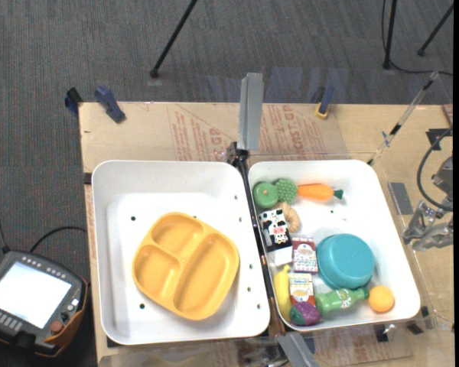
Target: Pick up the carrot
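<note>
The carrot (317, 192), orange with a small green stem end, lies on its side near the back of the right bin (367, 176). It rests just right of a bumpy green toy (286, 189) and nothing covers it. My gripper (427, 232) hangs at the right edge of the view, outside the right bin's right wall, well to the right of the carrot and a little nearer the front. Nothing is visible in it.
The right bin also holds a green apple (265, 195), a cow-patterned box (274, 226), small cartons (304, 254), a teal bowl (346, 260), a green bottle (340, 300), an orange (381, 299) and purple grapes (306, 313). A yellow divided plate (187, 264) lies in the left bin (115, 182).
</note>
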Action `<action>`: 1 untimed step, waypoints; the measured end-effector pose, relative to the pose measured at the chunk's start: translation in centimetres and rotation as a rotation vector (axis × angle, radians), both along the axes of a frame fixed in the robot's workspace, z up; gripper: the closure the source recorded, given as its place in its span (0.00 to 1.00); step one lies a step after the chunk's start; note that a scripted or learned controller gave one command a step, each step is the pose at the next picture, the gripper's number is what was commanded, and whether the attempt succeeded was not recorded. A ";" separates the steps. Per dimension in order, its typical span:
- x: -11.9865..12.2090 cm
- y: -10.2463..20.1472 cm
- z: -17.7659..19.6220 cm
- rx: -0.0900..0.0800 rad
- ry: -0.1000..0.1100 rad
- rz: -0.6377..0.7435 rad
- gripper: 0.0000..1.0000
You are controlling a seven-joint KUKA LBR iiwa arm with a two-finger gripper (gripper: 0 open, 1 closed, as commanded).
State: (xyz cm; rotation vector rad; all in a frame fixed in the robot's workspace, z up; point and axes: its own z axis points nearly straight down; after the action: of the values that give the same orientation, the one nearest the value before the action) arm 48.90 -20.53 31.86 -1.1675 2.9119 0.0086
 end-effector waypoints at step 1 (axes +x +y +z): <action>0.2 0.1 0.9 0.002 -0.001 0.000 1.00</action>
State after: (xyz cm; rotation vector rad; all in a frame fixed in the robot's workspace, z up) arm 49.06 -20.40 32.74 -1.1669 2.9103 0.0108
